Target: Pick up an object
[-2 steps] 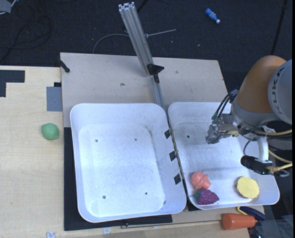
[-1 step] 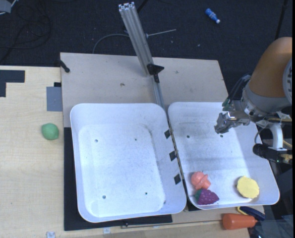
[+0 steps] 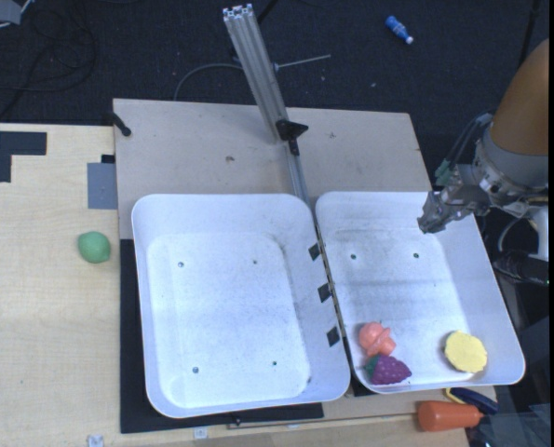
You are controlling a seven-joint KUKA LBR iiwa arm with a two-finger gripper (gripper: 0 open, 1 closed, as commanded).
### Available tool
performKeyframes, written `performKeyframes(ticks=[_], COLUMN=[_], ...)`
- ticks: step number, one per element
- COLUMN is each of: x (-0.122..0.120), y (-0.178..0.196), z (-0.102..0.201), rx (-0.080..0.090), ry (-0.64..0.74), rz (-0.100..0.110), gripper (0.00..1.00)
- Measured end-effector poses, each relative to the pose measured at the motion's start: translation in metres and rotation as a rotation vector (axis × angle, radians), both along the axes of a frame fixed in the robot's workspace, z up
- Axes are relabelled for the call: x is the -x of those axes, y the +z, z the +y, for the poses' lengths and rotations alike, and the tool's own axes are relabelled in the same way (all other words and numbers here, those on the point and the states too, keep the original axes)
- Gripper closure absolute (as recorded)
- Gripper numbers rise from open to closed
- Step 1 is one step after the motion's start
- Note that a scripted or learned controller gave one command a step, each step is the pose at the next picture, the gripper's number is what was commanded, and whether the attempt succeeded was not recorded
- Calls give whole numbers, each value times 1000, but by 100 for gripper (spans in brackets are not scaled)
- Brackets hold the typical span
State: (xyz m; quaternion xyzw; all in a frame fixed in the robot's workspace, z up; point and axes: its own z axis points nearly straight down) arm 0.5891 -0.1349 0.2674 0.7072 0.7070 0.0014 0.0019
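The right bin point(image 3: 463, 277) holds three small toys along its near edge: an orange-pink piece point(image 3: 377, 337), a purple grape cluster point(image 3: 389, 371) just below it, and a yellow round piece point(image 3: 466, 352) toward the near right corner. My gripper point(image 3: 435, 218) hangs over the far right part of that bin, well away from the toys, with nothing visible between its fingers. The arm comes in from the right with its orange band at the frame edge.
The left bin point(image 3: 165, 222) lies beside the right one. A green ball point(image 3: 95, 247) rests on the wooden bench left of the bins. An orange carrot-like toy point(image 3: 449, 415) lies outside the right bin's near edge. A metal rail point(image 3: 263, 73) slants behind the bins.
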Motion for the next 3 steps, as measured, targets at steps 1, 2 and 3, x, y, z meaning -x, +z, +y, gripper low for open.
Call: performKeyframes(ticks=[1, 2, 3], x=[0, 10, 5], y=[-1, -1, -17], z=[0, 51, 103], rx=[0, -2, -2], ry=[2, 3, 4], rz=[5, 5, 6], gripper=[100, 100, 100])
